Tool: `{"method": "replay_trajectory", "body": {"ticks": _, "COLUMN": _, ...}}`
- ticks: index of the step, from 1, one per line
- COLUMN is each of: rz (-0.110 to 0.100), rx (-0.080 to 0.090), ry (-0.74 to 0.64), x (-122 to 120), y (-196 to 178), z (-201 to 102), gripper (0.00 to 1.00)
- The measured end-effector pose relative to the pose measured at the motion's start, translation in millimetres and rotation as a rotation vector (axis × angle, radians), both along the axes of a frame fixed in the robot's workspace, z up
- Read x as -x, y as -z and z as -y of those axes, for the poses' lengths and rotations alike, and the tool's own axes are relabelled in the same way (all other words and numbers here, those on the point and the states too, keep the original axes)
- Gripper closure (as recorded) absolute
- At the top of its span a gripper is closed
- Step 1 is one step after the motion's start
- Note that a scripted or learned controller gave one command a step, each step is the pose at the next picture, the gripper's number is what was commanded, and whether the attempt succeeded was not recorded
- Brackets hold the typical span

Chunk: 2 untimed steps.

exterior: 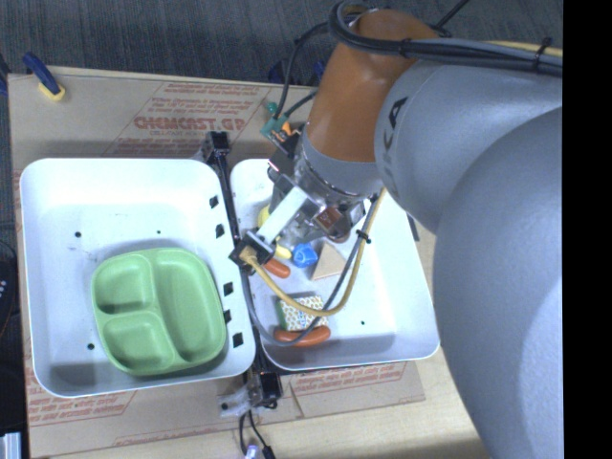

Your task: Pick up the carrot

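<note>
Left bin (57, 189): fills the left of the frame and holds one green plate (158, 309) at its lower middle.

Right bin (394, 304): centre of the frame, beside the left bin, with small things crowded on its left half.

Orange piece (275, 268): short, by the bin's left wall, just below the gripper's gear. Whether this or the longer one is the carrot cannot be told for sure.

Carrot (304, 334): taken to be the long orange piece lying flat along the right bin's lower wall, at the lower centre of the frame, apart from the gripper.

Card (304, 306): patterned, just above the carrot, perhaps touching it.

Blue bit (305, 254) and tan block (331, 261): side by side in mid-bin, under the wrist.

Gripper (308, 229): low over the upper middle of the right bin. How wide it stands cannot be told, as the wrist hides it, and nothing is seen in its hold.

Arm (459, 161): grey with an orange band, covering the right of the frame.

Step in hand: getting over the carrot.

How to do it well: move toward the frame's lower edge, centre on the carrot's middle, close across its narrow width, keep off the wall and the card, then lift straight up.
</note>
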State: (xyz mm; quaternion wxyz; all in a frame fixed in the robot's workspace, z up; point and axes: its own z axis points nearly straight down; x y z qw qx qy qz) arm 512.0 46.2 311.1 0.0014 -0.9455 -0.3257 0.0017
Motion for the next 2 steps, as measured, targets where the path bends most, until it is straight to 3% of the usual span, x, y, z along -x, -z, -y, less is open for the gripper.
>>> {"method": "replay_trajectory", "body": {"ticks": 1, "rz": -0.004, "rx": 0.001, "ry": 0.065, "x": 35.7, "y": 70.6, "z": -65.5, "gripper": 1.00}}
{"method": "replay_trajectory", "body": {"ticks": 2, "rz": -0.001, "rx": 0.001, "ry": 0.023, "x": 4.4, "y": 30.8, "z": -107.2, "gripper": 1.00}}
